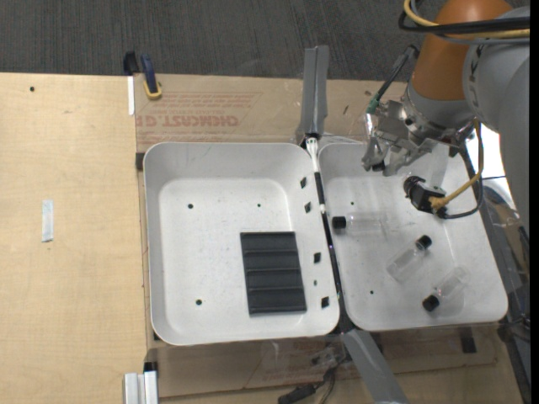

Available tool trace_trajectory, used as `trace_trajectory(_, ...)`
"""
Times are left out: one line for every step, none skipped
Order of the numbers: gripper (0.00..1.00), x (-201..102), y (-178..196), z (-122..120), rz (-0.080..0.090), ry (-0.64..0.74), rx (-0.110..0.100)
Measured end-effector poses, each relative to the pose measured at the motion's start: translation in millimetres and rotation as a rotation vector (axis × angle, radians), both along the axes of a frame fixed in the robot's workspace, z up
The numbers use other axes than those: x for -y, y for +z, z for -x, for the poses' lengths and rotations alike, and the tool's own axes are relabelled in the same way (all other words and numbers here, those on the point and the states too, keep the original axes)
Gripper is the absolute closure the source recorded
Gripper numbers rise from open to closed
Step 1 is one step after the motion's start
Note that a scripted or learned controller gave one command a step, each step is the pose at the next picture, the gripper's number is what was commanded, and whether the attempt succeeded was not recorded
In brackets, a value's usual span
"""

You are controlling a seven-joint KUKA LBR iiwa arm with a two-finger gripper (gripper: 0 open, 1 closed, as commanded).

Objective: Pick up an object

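Observation:
Three small clear vials with black caps lie in the right bin [480, 310]. One vial [358, 223] lies near the bin's left wall, a second vial [408, 260] rests in the middle, and a third vial [444, 291] sits close to the front right. A black ribbed block [272, 272] lies flat in the left bin [168, 225]. My gripper [379, 158] hangs over the back of the right bin, above and apart from the vials, with nothing seen in it.
A metal divider post [315, 91] rises at the back between the two bins. A yellow-and-black cable [434, 196] loops down from my wrist over the right bin. Bare wooden bench [67, 225] spreads to the left.

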State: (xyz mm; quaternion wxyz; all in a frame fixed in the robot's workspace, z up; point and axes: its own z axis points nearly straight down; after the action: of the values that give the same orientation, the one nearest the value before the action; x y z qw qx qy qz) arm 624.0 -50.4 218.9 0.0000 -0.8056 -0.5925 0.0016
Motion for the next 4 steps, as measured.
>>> trace_trajectory(1.00, -11, -5, -23, 0.000, -0.032, -0.001)
trace_trajectory(1.00, -82, 10, -34, 0.001, -0.081, -0.001)
trace_trajectory(1.00, -95, 8, -31, 0.001, -0.114, -0.002)
trace_trajectory(1.00, -119, 2, -34, 0.001, -0.143, -0.001)
